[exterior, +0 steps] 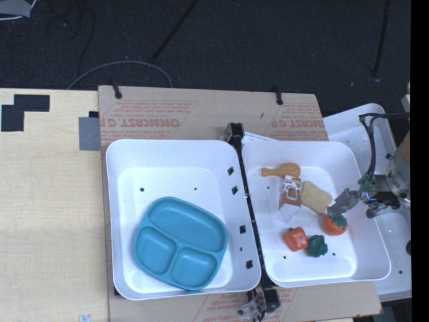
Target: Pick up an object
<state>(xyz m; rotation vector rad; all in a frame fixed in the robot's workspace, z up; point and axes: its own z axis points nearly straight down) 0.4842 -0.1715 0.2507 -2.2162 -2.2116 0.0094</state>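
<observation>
Two white bins sit side by side on the bench. The left bin (124, 173) holds a blue tray (179, 242) with three compartments, lying flat toward the bin's 6 o'clock side.

Your task things are all in the right bin (375, 260). Near its centre you see a brown drumstick (282, 172) at about 11 o'clock, lying on its side. Just below it is a small packet (289, 193) with brown and white print, and touching that at 3 o'clock a tan bread piece (316, 197), tilted. Toward 6 o'clock lies a red pepper (294, 238), and just beside it at 4 o'clock a green broccoli (317, 246); the two look to be touching. At 3 o'clock of the bin's floor sits a tomato (336, 225), red-orange with a green top.

The gripper (342, 205) comes in from 3 o'clock, over the right bin's right wall. Its grey fingers (344, 200) slant down toward 8 o'clock and end right at the tomato's top, between the tomato and the bread piece. You cannot tell from this view whether the fingers are spread or closed, nor whether they touch the tomato. Nothing is visibly between them.

The tomato rests on the bin floor, well apart from the drumstick and near the broccoli.
</observation>
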